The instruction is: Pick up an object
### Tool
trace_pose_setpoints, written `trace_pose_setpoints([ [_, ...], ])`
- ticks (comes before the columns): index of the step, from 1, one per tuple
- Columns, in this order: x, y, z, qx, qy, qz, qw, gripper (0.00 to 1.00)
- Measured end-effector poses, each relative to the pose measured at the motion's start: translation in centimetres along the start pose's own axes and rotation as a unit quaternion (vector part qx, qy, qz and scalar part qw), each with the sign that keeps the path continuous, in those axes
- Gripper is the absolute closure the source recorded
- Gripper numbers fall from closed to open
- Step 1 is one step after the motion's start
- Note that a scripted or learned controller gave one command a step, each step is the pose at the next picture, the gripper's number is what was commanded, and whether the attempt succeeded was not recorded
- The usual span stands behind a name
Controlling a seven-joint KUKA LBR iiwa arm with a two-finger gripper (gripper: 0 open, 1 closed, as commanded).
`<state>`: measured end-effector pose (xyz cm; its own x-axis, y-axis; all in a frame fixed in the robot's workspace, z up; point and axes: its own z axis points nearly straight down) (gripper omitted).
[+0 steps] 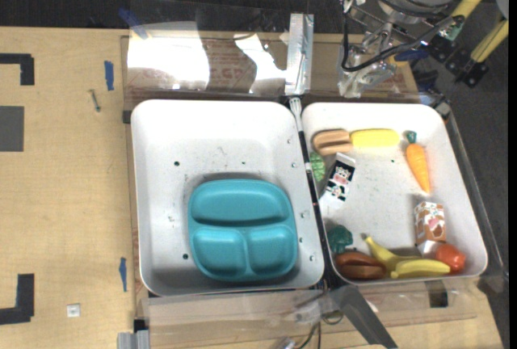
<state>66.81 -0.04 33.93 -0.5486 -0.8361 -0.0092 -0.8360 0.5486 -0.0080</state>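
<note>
While the gripper (pixel 380 44) hangs beyond the right bin's (pixel 380 214) far edge, we cannot tell its state; carrot (pixel 418 166) lies near the right wall.

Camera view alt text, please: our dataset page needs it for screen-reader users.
Two white bins sit side by side on a bench: the left bin holds a teal divided tray, the right bin toy food including a carrot, a banana and a hot dog. The gripper hangs above the right bin's far edge.
</note>
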Motion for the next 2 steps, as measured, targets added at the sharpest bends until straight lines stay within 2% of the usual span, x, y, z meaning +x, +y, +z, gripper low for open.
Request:
trace_pose_setpoints([
  [1, -0.4, 0.3, 0.6, -0.002, 0.001, -0.11, 0.9939, 1.0],
  [2, -2.2, 1.4, -2.7, 0.0, -0.001, -0.134, 0.991, 1.0],
])
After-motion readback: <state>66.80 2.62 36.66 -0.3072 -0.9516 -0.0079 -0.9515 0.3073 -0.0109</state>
